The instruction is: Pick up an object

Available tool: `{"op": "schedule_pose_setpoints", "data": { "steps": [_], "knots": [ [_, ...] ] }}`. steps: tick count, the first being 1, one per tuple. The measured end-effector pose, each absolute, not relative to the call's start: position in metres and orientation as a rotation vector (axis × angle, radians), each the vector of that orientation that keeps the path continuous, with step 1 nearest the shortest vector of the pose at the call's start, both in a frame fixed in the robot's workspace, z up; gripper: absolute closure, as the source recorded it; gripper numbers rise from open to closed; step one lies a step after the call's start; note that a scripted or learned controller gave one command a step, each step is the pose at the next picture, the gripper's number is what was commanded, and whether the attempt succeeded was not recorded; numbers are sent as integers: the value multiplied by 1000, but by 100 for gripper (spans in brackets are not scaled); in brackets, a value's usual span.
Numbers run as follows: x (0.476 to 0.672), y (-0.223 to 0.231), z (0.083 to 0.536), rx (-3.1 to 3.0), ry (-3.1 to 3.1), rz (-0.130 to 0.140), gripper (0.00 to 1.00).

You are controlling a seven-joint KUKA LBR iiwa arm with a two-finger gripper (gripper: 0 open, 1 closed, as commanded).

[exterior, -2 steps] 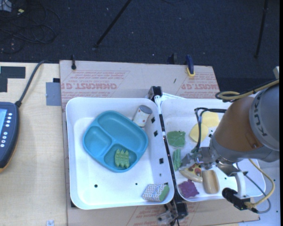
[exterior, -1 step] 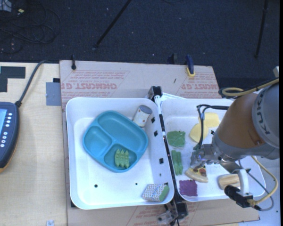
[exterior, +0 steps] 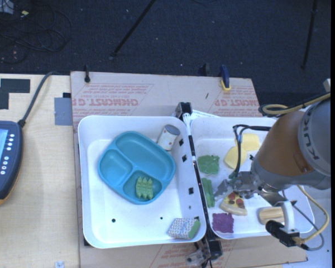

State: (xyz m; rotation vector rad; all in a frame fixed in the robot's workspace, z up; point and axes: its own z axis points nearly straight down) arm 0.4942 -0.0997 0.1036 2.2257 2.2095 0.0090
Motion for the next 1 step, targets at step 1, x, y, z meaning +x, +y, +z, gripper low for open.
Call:
{"op": "schedule_pose_setpoints", "data": {
  "steps": [1],
  "knots": [
    [494, -100, 113, 2231, 2207, 8, 100]
  ]
}}
